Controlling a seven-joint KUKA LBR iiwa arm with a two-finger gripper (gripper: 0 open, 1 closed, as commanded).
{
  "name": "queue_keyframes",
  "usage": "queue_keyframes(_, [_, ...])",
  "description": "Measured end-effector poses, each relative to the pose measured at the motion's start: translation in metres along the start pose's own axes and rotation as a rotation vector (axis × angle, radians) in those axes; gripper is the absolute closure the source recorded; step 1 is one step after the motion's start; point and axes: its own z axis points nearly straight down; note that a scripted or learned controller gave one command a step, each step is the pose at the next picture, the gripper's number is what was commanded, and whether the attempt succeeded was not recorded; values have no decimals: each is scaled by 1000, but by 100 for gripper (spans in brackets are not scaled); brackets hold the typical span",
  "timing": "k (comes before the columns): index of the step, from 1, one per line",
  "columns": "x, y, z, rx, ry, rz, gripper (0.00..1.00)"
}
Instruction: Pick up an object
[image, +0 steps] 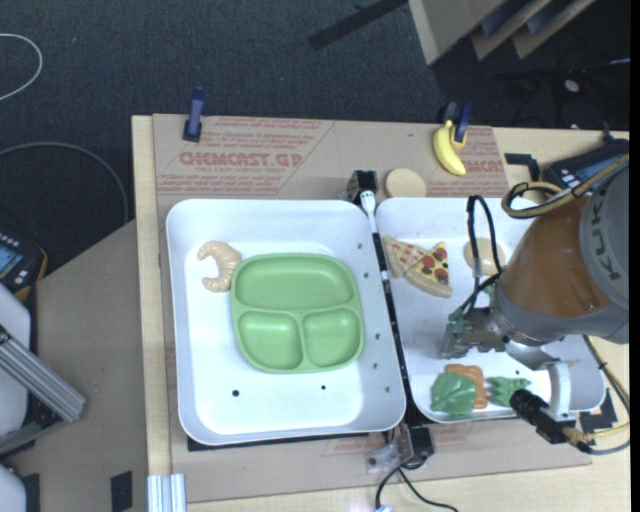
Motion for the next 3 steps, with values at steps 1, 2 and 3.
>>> queue_keyframes(1, [-12, 34, 11, -1, -2, -3, 100])
queue_keyframes(2, [29, -2, -95, -8, 1, -7, 100])
queue_keyframes(3, [86, -3, -89, 2, 3, -8, 100])
